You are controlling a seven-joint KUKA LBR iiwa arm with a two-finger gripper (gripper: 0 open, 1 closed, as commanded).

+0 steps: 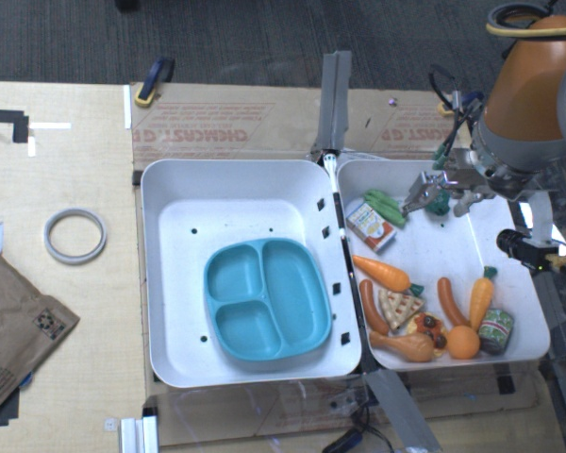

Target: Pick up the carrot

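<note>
Two carrots lie in the right bin (509,243). One orange carrot (382,273) rests near the bin's left side, below a small carton. Another carrot (481,299) with a green top lies toward the right, near the front. My gripper (441,196) hangs over the back part of the right bin, above and right of the first carrot. Nothing shows between its fingers. A green pea pod (385,207) lies just left of it.
The left bin (170,253) holds a blue divided plate (266,298). The right bin also has a small carton (369,226), sausages (450,301), a waffle piece (399,307), an orange (463,342), a chicken leg (407,346) and a small can (496,330). A tape ring (75,235) lies on the bench at left.
</note>
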